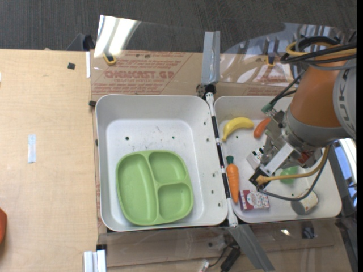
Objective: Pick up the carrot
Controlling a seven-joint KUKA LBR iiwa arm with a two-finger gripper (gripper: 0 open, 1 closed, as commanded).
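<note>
occlusion | my arm [317, 106] is half covering orange thing [259, 128] just right of banana [237, 125] | also partly covering green thing [292, 176] lower right of banana

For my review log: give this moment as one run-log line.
gripper: above right bin, apart from carrot | carrot: lying along bin's left wall, not held | pick: not yet done

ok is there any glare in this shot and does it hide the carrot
Camera view: a bright reflection sits on the clear panel behind the left bin, with a fainter sheen behind the right bin; none of it reaches the carrot, which lies evenly lit and sharp near the right bin's left wall; shadows in both bins are soft.
</note>
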